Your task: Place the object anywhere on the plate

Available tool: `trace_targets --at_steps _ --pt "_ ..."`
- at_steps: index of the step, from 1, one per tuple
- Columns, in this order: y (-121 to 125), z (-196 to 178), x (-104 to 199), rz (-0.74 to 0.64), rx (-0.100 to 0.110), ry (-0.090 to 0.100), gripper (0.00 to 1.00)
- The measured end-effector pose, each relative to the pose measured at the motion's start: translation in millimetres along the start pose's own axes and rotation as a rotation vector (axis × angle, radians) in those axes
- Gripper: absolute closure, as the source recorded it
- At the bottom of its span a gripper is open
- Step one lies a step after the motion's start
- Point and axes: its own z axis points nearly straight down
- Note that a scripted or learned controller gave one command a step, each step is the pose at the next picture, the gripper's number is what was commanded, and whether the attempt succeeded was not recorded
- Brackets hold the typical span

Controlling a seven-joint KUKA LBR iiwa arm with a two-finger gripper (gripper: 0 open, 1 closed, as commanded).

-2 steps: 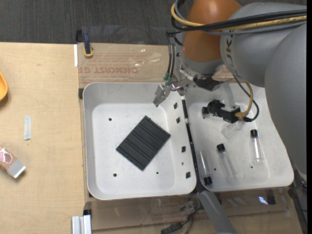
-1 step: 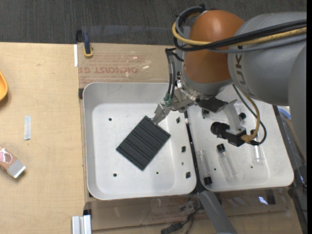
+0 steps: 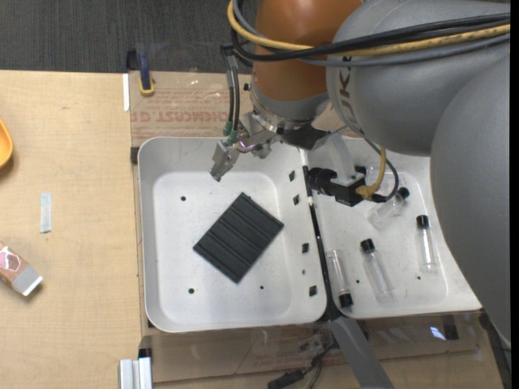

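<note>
Light wooden bench [image 3: 73, 177] runs under both bins, bare grain at left. Left shallow white plastic bin [image 3: 154, 241] sits directly on it; right shallow white plastic bin [image 3: 454, 294] touches it along inner edge. Small grey flat strip [image 3: 45, 213] lies on bench left of bins. Pink-and-white wrapped block [image 3: 18, 271] near left edge, tilted. Orange rounded object [image 3: 4, 146] cut by left edge. Printed cardboard sheet [image 3: 190, 108] lies behind left bin.
</note>
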Motion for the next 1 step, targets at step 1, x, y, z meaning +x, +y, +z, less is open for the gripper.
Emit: trace_targets --at_steps 1 --pt "62.5 72.9 -0.9 0.102 -0.001 0.000 0.00"
